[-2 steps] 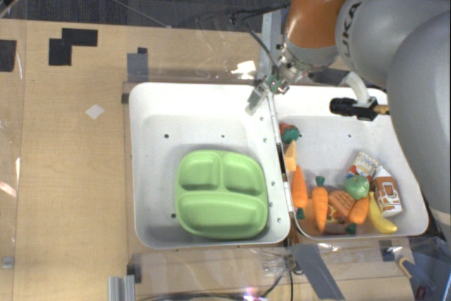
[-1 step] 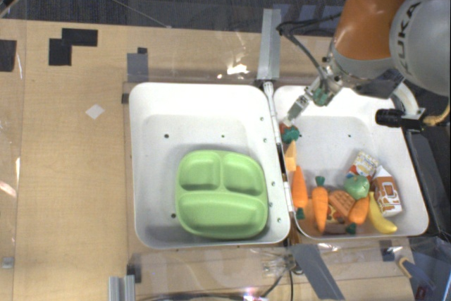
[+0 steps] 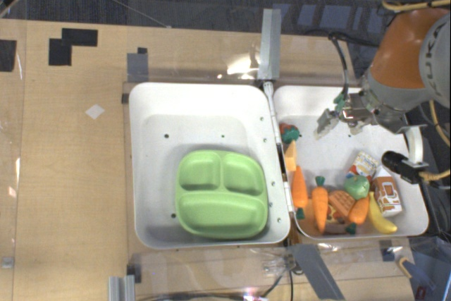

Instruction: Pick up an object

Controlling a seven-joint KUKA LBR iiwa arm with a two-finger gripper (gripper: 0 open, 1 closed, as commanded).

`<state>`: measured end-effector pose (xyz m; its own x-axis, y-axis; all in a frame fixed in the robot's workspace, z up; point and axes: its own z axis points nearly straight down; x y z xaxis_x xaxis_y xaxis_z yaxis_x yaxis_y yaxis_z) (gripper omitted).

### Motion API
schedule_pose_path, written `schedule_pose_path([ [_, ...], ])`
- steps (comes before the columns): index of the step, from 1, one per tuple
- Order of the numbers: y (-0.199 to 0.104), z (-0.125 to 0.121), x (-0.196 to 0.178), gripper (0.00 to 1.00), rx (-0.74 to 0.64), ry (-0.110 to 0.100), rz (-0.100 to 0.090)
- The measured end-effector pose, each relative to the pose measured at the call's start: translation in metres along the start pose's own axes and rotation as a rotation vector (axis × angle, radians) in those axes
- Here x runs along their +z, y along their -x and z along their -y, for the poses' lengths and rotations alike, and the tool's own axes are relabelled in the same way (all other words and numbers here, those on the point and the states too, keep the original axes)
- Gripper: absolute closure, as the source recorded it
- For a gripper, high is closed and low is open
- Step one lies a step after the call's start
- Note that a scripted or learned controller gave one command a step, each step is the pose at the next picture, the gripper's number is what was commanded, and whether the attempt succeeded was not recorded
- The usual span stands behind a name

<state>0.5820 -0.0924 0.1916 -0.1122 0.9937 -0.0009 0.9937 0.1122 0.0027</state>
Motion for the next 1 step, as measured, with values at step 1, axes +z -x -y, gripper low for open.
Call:
schedule_pose_path([
  [1,-0.0134,-0.0083,0.0064,0.00,-0.017,0.001,0.000],
])
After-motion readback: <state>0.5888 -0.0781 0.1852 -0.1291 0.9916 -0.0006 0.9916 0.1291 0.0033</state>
